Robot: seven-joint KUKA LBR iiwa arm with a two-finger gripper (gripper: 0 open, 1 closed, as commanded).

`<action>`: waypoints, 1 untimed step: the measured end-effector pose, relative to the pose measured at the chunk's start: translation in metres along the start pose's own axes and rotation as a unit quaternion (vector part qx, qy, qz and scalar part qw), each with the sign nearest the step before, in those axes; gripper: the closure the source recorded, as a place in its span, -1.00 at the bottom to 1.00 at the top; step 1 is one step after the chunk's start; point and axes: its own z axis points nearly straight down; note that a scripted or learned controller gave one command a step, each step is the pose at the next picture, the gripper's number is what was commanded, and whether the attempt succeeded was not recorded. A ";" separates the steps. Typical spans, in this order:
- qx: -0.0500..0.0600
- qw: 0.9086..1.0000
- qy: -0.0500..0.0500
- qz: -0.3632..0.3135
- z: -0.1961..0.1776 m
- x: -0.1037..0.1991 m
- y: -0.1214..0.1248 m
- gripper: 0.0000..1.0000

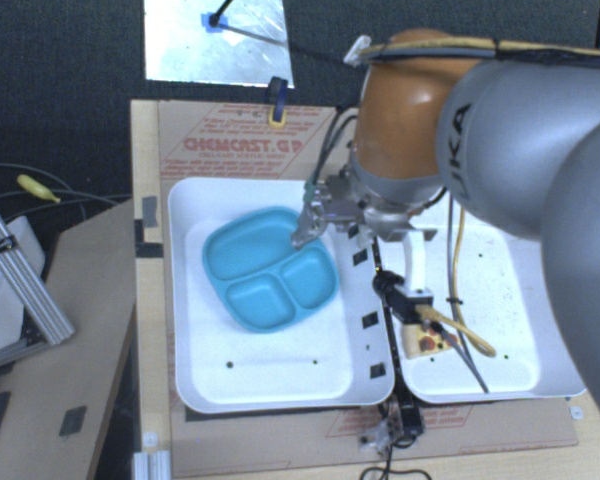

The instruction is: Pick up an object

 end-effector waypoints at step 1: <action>-0.002 1.000 -0.001 0.004 0.157 0.009 0.042 -1.00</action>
